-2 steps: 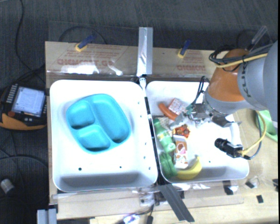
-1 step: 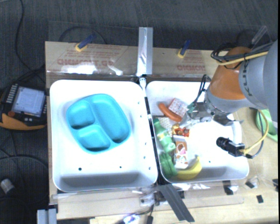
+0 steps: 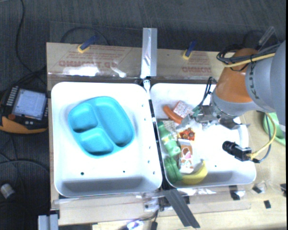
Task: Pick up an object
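**A:** Can you read any writing from up here?

**B:** Only faint red lettering, reversed and blurred, on the clear sheet (image 3: 98,61) behind the bins; you cannot make out the words. The small packets in the right bin carry print too small to read.

**A:** What do the bins hold?

**B:** The left bin (image 3: 62,176) holds a blue divided tray (image 3: 102,125), three compartments, lying near its middle. The right bin (image 3: 235,174) holds a cluster along its left wall: an orange sausage-shaped piece (image 3: 171,112) at the top, a pale checked packet (image 3: 183,109) touching it, a red-and-orange packet (image 3: 186,134) below, green items (image 3: 170,147) against the wall, a white carton (image 3: 186,158), and a banana (image 3: 196,174) at the bottom.

**A:** And the gripper?

**B:** You see the gripper (image 3: 199,116) low in the right bin, just right of the checked packet, under the orange band (image 3: 233,87). Whether it is spread or pinching anything, you cannot tell; nothing shows between its tips.
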`<state>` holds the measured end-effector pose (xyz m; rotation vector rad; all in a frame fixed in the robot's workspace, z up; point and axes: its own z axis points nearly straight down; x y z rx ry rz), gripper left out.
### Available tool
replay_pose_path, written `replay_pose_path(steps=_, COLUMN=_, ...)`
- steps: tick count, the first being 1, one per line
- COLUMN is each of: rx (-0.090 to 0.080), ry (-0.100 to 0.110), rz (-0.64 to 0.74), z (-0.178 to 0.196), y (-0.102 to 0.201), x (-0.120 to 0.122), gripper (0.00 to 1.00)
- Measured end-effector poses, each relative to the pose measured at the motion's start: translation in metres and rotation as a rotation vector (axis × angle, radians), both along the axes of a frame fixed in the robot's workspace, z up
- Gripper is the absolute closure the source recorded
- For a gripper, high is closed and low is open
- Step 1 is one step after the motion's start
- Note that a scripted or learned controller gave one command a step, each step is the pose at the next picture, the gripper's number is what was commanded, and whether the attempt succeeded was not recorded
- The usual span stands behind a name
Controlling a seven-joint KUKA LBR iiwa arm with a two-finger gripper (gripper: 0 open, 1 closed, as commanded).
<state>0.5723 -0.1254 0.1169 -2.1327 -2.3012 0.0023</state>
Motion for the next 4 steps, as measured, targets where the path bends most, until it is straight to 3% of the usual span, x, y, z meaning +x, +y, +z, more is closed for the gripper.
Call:
replay_pose_path(steps=1, rx=-0.001, ry=-0.011, rz=-0.235, z=-0.028, y=-0.002, x=0.001, gripper=0.0)
replay_pose_path(steps=2, rx=-0.009, ry=-0.021, rz=-0.455, z=-0.027, y=0.02, x=-0.012, gripper=0.0)
replay_pose_path(steps=3, rx=-0.006, ry=-0.015, rz=-0.452, z=-0.019, y=0.022, x=-0.013, gripper=1.0)
replay_pose_path(steps=4, rx=-0.004, ry=0.001, rz=-0.277, z=0.065, y=0.089, x=-0.014, gripper=1.0)
